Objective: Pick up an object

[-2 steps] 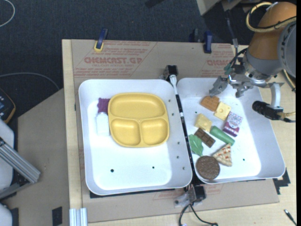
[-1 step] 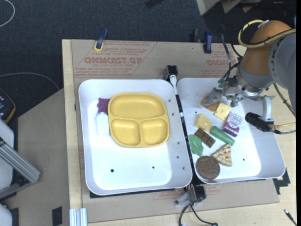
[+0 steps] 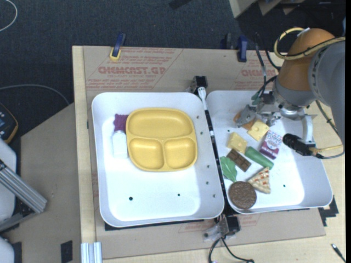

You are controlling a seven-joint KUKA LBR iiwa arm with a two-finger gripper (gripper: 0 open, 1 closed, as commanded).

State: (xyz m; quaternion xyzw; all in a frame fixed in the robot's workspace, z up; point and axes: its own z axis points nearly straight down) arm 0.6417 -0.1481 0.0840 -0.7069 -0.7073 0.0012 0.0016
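Observation:
My gripper (image 3: 262,112) hangs over the far part of the right bin (image 3: 312,174), just above a yellow cheese block (image 3: 258,131). A small orange piece (image 3: 239,116) lies to its left. Nearer the camera lie a purple packet (image 3: 271,142), a pale cheese wedge (image 3: 237,142), a brown chocolate bar (image 3: 239,159), a green pickle (image 3: 259,158), a green leaf (image 3: 229,169), a pizza slice (image 3: 261,181) and a round brown cookie (image 3: 242,195). Nothing is seen held.
The left bin (image 3: 153,201) holds a yellow divided plate (image 3: 162,137), with a purple item (image 3: 120,121) and a white item (image 3: 119,144) along its left side. The bins' shared rims (image 3: 211,141) run between them.

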